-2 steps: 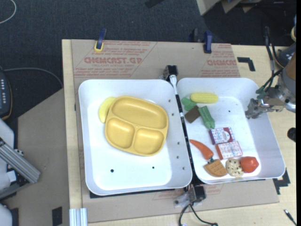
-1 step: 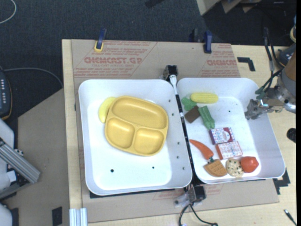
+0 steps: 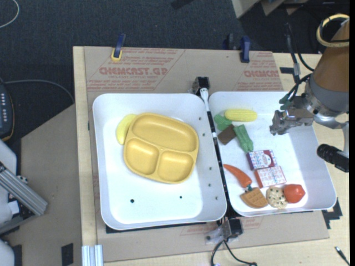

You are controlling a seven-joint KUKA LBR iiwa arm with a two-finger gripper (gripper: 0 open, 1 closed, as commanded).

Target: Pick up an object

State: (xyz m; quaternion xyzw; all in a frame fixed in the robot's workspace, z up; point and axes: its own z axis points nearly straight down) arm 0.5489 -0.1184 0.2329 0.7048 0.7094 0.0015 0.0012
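1. Now the gripper [image 3: 279, 123] hovers over the right bin [image 3: 316, 165]; whether it's parted or closed, I cannot tell.
2. Nothing visible in its grasp.
3. Corn cob [image 3: 241, 114] lies just left, apart; green block [image 3: 243, 138] below-left, near.

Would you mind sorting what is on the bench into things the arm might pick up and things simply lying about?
Might pick up: corn cob, green vegetable, red pepper, tomato, cookie, two pink packets, all under the gripper.

Lying about: yellow divided plate, left bin, clamps.
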